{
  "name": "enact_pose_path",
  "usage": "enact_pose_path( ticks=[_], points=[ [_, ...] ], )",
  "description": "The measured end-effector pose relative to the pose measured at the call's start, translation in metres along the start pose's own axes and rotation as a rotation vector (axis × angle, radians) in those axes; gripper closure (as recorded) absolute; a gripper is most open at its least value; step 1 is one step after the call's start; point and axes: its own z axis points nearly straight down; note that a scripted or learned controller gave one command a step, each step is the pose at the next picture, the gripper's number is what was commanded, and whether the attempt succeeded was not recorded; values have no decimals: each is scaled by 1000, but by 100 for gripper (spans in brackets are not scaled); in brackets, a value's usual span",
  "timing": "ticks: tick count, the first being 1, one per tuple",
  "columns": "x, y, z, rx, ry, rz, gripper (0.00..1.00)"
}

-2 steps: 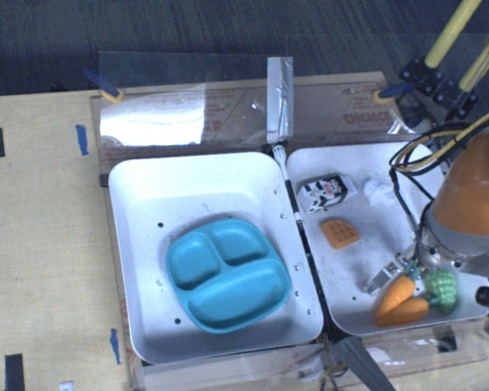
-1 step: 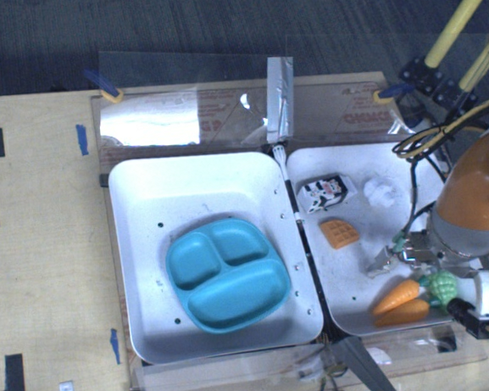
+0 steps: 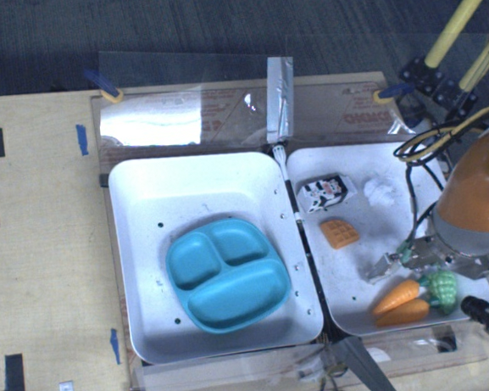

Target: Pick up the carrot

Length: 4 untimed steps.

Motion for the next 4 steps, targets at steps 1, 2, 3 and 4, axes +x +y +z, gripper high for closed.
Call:
enact_pose_path(
  ticks=[1, 2, 3, 4],
  points=[
    [-10, -1, 0, 0, 3, -172, 0],
    [-14, -1, 0, -1, 2, -135, 0],
    [-8, 0, 0, -1, -2, -268, 0],
    [-3, 0, 0, -1, -2, -238, 0]
  ],
)
